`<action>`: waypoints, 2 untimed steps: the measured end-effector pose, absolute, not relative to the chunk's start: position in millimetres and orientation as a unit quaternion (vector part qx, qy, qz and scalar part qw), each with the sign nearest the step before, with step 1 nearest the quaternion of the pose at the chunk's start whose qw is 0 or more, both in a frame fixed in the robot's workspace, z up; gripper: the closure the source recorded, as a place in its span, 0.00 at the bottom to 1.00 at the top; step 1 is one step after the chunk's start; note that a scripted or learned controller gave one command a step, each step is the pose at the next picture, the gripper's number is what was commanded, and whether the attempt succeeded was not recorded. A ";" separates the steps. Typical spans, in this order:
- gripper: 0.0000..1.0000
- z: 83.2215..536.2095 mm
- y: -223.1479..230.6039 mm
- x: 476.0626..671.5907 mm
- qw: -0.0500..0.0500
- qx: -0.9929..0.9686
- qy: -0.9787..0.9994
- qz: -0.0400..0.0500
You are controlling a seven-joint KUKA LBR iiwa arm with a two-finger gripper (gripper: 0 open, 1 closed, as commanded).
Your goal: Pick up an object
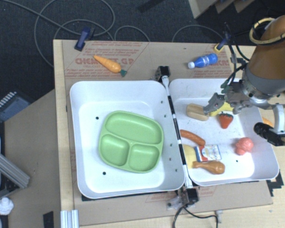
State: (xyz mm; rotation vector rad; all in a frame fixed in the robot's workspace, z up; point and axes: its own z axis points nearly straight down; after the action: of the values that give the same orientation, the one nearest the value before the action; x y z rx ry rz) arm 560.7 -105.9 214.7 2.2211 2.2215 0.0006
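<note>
Strawberry (226,121) sits near the right bin's (270,167) back edge, gripper (222,106) just above. Finger spread: cannot tell. Better drop straight, avoiding the bread (197,112).

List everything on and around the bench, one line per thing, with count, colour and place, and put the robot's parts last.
bins: 2, white, side by side on the bench
divided plate: 1, green, in the left bin
toy bread slice: 1, tan, right bin, far side
strawberry: 1, red, right bin, below the gripper
sausage: 1, orange-red, right bin, near the divider
ball: 1, pink, right bin, right side
drumstick: 1, brown, right bin, near edge
small packet: 1, white with red and blue, above the drumstick
carrot: 1, orange, on the bench behind the left bin
bottle: 1, blue and white, on the bench behind the right bin
arm: 1, grey and orange, from the right
gripper: 1, grey, over the right bin
</note>
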 end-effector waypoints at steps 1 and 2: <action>0.00 142.6 -187.7 562.0 -0.001 0.708 0.706 -0.001; 0.00 83.9 -192.8 595.8 0.000 0.707 0.707 0.000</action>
State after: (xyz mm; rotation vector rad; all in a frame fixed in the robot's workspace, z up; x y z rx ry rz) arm 595.8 -192.8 83.9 2.2210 2.2219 -0.0006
